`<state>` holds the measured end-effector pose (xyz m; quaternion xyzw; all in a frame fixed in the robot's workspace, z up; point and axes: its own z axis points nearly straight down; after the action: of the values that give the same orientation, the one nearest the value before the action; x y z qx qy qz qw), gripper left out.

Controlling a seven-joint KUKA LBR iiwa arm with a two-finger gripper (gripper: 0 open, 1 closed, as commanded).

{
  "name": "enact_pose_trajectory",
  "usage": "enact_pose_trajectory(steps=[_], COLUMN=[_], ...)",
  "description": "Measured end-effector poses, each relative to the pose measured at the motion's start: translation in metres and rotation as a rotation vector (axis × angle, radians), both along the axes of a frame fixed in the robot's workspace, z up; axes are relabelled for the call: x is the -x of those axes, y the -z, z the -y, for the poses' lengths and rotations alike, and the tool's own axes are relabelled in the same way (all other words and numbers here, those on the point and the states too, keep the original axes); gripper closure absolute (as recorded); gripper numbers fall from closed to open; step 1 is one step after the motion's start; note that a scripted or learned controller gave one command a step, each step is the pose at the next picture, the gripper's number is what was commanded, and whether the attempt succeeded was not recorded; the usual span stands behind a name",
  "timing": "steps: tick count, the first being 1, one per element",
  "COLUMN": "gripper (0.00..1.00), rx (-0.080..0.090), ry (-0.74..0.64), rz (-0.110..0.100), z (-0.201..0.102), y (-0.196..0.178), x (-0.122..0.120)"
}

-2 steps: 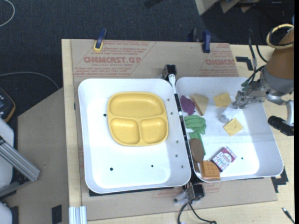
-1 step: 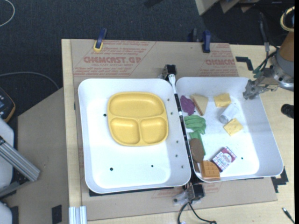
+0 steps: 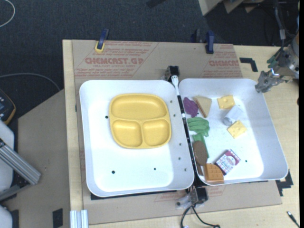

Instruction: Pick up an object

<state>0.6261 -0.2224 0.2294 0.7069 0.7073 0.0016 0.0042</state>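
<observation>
A yellow three-part tray [image 3: 140,119] is seen in the white left bin [image 3: 95,170]; beside it, in the white right bin [image 3: 266,141], a purple piece [image 3: 191,107], a tan wedge [image 3: 204,105], two holed yellow cheese blocks [image 3: 226,101], a green leafy piece [image 3: 198,126], a brown piece [image 3: 200,151], an orange waffle [image 3: 213,173] and a maroon-and-white packet [image 3: 227,161] are shown.

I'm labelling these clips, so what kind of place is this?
Probably a robot lab test bench, not a kitchen: two white bins clamped to a board, toy food and a yellow divided plate inside, and a gripper at the right edge.
</observation>
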Motion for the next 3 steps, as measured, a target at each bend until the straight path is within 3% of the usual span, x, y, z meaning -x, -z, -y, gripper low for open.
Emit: enact_pose_trajectory(steps=[3], gripper=[1.00], rx=[-0.007], ry=[-0.006], rz=[-0.011], z=[-0.184], y=[0.007], x=[0.019])
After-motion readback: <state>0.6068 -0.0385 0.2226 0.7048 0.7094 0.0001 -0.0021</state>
